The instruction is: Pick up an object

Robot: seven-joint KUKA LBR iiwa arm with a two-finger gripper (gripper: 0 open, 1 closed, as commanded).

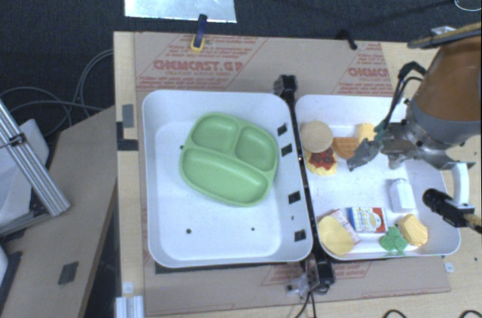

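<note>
Over the right bin [452, 245], my gripper [363, 156] hangs low near the bin's far edge, its dark tip just beside a small orange toy piece [346, 147]; I cannot tell whether it is open or closed. The orange piece is squat and flat-looking, lying between a toy burger [318, 147] and a yellow piece [366, 131]. It is too small to tell its long axis or which way it points.

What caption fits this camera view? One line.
Gripper hovers over toy foods in right bin; green divided plate in left bin.
</note>
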